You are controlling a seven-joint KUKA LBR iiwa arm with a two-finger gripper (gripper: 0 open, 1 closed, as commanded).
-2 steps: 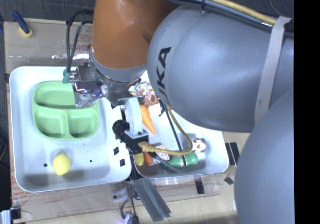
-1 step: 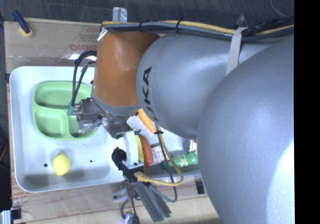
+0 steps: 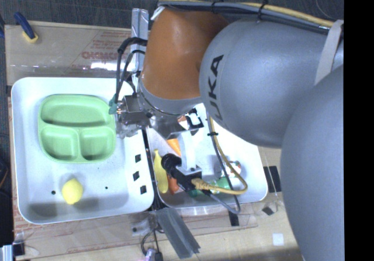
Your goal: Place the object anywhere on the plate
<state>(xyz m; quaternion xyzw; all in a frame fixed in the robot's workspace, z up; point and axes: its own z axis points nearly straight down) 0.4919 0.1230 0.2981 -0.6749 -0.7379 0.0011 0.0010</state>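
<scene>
**Gripper at plate's edge, ball off the plate**

I have the gripper [image 3: 127, 115] low over the seam between the two bins, tucked under the orange band of the arm [image 3: 245, 79]. The wrist covers it from above, so I can't tell whether it is spread or closed. I see nothing held in it.

Plate [image 3: 76, 127]: green, three compartments, flat in the left bin [image 3: 23, 155], just beside the gripper on the view's left. Its right rim comes close to the gripper; touching or not, can't tell.

Ball [image 3: 72, 191]: yellow, lemon-like, on the floor of the same bin. It is down-left of the gripper in the view, on the camera side of the plate and apart from the plate's near rim. I can't say for sure which item is the task's object. The ball is my best candidate, and it lies off the plate.

Right bin [image 3: 254, 187]: under and view-right of the gripper, mostly covered by the arm. A yellow piece [image 3: 158, 169] runs along its left wall, just below the gripper. An orange piece [image 3: 173, 145] is beside that, and a green piece [image 3: 221, 184] is further right by the near wall.

Blue clamp [image 3: 26, 26]: on the bench's far corner, up-left and well apart from the gripper.
</scene>
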